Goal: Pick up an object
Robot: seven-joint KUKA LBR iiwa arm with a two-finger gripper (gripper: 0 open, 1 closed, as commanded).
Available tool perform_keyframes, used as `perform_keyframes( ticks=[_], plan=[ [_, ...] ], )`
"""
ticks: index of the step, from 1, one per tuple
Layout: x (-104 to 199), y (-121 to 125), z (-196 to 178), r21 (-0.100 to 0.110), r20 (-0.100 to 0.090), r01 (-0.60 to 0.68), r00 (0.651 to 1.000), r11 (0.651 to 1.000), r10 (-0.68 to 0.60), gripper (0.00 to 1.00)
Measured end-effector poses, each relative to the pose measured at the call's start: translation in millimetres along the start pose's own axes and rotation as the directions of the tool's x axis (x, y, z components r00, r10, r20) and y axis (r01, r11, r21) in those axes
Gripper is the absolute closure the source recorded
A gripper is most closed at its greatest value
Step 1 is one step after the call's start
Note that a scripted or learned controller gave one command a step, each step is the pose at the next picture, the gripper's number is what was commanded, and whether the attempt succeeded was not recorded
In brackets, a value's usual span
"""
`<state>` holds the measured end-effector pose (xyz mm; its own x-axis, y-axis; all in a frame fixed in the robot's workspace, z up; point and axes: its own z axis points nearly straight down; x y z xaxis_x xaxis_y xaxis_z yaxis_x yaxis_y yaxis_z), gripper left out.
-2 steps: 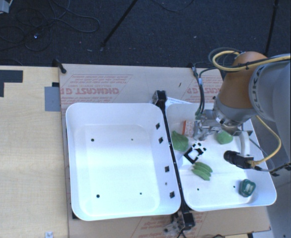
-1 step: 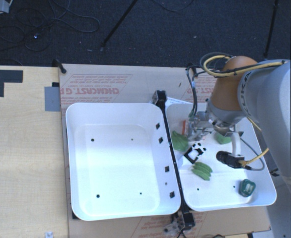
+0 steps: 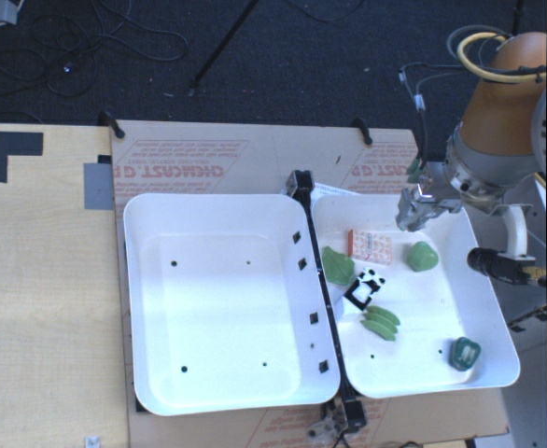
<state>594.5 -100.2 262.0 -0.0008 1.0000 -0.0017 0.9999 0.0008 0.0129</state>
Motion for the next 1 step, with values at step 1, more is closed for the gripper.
perform_keyframes(
  ticks=[1],
  plan=[
    [1.0, -1.5, 10.9, 0.015, -0.001, 0.001, 1.000, 1.000, -0.001, 0.00]
  ],
)
